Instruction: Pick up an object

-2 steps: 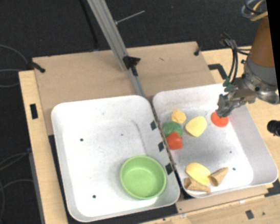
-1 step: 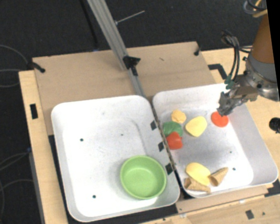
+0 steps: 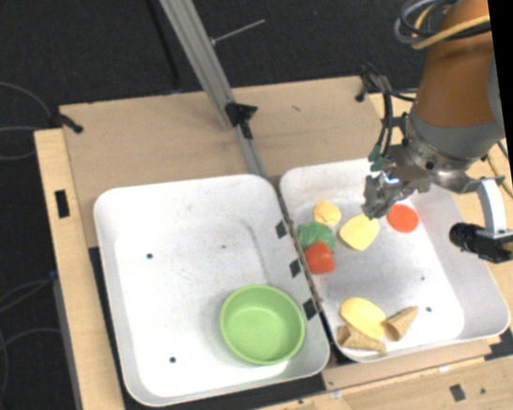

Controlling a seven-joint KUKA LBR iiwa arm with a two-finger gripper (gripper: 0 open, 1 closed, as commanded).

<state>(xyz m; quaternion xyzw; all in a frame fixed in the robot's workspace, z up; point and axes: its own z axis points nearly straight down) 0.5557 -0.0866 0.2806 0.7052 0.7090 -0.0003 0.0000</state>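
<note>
Claw: hung low in the right bin, grip state impossible to tell
Yellow piece: just beside the claw, perhaps touching
Green bowl: left bin
Writing: none readable

left bin: green bowl | right bin: yellow, green, red and tan toy foods | hand low over right bin, beside yellow piece and orange ball

Left bin lies open except the green bowl at lower centre; right bin is crowded along its left and bottom.
</note>
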